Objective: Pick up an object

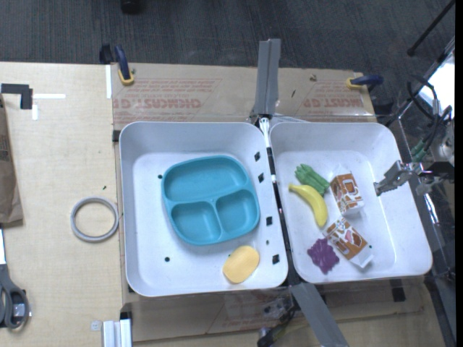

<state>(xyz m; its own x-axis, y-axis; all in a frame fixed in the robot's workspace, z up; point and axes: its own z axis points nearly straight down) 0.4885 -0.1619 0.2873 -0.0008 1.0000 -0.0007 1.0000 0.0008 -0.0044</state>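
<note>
Camera view: gripper (389, 179) is hovering at the right bin's (405, 262) edge, finger state indeterminate, apparently staging above the banana (311, 201) and cartons (347, 192).

A dark grey carpet (217, 13) covers the floor along the top of the view. Below it lies a light wooden bench (58, 157). A brown cardboard sheet (195, 92) with reversed red print lies on the bench, held at its top corners by two clamps with yellow grips (124, 69) (359, 82). A grey metal post (268, 78) stands at the sheet's centre. On the bench's left part lie a tape ring (94, 218), scissors (13, 302) at the lower edge and a brown paper bag (9, 172) at the left edge. Lighting is even and diffuse.
</note>
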